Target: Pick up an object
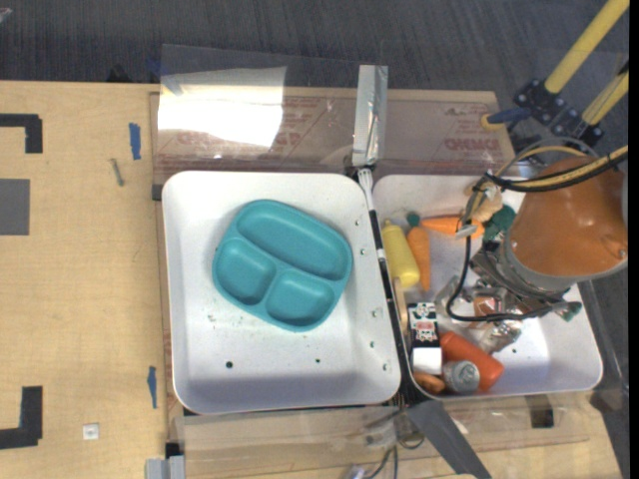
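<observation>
Reach step, by my reading: arm [564, 230] hanging wrist-down over the right bin [584, 362], end effector [496, 312] sitting low among wiring; open or closed, cannot tell. Candidate objects lying along the bin's left side: yellow bottle [401, 254], carrot [440, 226], orange bottle [472, 360]. Next move calls for settling squarely over one. Teal tray [283, 263] lying in left bin [190, 297].

Both white bins [190, 267] are being viewed from above at a slant. The bench [70, 267] is being taken in left of them.
</observation>
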Action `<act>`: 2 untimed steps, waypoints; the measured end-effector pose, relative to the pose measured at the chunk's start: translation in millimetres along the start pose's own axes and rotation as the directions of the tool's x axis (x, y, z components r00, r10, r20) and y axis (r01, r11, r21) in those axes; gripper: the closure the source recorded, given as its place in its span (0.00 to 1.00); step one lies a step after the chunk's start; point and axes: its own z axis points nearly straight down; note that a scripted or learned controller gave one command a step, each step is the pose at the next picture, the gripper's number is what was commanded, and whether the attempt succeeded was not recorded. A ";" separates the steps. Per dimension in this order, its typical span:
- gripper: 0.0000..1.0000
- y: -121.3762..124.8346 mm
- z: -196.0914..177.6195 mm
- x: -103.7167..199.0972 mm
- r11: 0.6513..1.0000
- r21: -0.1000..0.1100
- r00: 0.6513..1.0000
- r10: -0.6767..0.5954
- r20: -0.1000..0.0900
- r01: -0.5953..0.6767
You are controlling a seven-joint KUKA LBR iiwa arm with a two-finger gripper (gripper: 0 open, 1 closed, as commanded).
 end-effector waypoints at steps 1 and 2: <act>0.00 -74.8 -36.2 -94.7 0.997 -0.010 0.997 -0.073 -0.003 0.073; 0.00 -3.7 0.0 -12.0 0.993 0.001 0.993 -0.121 0.004 0.121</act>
